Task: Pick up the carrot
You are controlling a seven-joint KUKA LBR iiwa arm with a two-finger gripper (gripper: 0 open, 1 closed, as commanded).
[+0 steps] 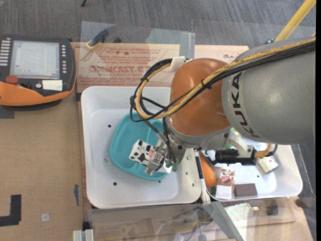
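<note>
**Gripper low over the teal plate, carrot in the other bin**

Gripper [159,160] hangs over the left bin [95,134], at the 4 o'clock edge of a teal plate [123,147] that lies in the middle of that bin. The grey arm [271,94], with its orange band [198,102], comes in from 3 o'clock and covers much of both bins. Yellow and black cables [143,97] loop off the wrist toward 10 o'clock.

A small white card with dark spots [140,152] sits on the plate, just beside the fingertips at their 9 o'clock side. Whether the fingers are spread or closed cannot be told; the wrist hides them, and nothing is clearly seen between them.

The carrot [209,176] lies in the right bin [288,185], near its left wall at about 7 o'clock, partly under the arm. A red and white packet [226,177] touches it on the 3 o'clock side, with a dark brown block [245,189] beyond. An orange and grey control pad [35,70] rests on the bench at 10 o'clock.
</note>
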